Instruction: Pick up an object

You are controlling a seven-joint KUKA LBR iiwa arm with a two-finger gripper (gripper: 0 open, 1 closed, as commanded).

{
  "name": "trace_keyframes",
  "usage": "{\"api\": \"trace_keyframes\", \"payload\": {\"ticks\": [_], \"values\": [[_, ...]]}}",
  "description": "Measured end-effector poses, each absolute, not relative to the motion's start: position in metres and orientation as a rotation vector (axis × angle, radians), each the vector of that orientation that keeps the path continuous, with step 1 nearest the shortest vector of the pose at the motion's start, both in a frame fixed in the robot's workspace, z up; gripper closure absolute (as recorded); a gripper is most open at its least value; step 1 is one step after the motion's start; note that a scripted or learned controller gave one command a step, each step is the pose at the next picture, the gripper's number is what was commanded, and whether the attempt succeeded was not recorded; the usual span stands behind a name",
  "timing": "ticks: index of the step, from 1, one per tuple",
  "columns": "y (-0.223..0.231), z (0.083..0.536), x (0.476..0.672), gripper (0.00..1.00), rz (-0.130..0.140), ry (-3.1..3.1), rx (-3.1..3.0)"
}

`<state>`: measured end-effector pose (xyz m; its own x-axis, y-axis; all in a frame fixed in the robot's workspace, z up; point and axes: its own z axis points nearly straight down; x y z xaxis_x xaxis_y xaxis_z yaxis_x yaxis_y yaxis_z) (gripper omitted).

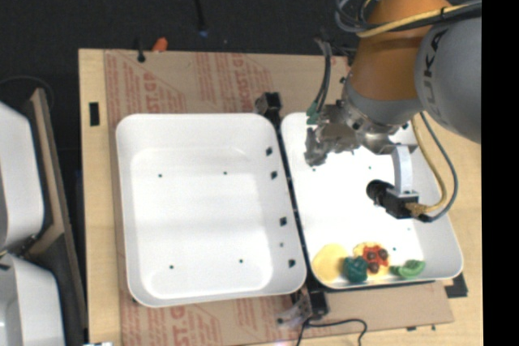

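Small objects crowd the near edge of the right bin (438,235): a yellow piece (328,262), a teal one (354,269), a red-and-yellow one (374,254) and a green one (410,266). Farther back, the KUKA arm (397,44) hangs its gripper (323,143) over the bin's far left corner; how the jaws stand cannot be told. The left bin (203,207) sits alongside.

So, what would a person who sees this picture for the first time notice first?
The big orange and grey arm hangs over the right bin, its gripper near the bin's top left corner. A small heap of colourful toys lies along that bin's near edge.
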<state>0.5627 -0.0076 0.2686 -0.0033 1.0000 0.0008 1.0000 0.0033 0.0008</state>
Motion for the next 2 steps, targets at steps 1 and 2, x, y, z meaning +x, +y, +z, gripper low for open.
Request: {"api": "trace_keyframes", "payload": {"ticks": [1,2], "values": [[0.04,0.251,0.536,1.0,0.0,-2.224,-2.217],[0.087,0.254,0.518,1.0,-0.002,-2.225,-2.217]]}}
